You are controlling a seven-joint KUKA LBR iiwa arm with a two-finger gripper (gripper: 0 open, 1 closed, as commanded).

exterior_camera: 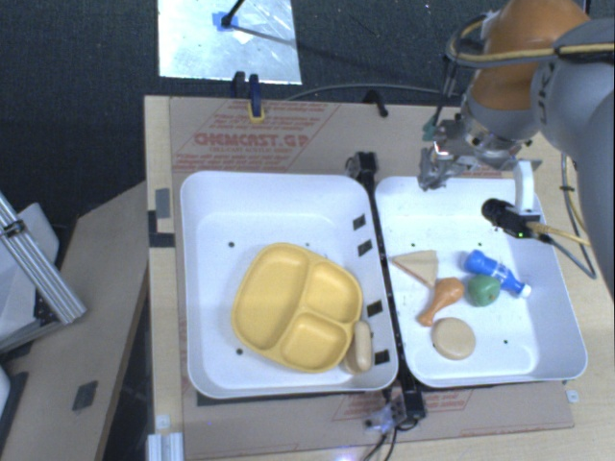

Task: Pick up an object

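Observation:
The right bin (553, 353) holds a tan wedge (416, 265), an orange drumstick (440, 299), a round tan cookie (453, 338), a green ball (483, 290) and a blue tube (493, 270). My gripper (438, 174) hangs above the back left corner of that bin, well behind all of these pieces. Nothing shows beneath its tip. A yellow sectioned plate (296, 305) lies in the left bin (211, 257), with a beige bread-like piece (360, 346) against its front right rim.
A black divider strip (381, 277) runs between the two bins. The grey arm with its orange band (524, 41) reaches in from the upper right. A black sensor with cable (509, 217) sits over the right bin's back. A metal sheet (229, 27) lies behind the bench.

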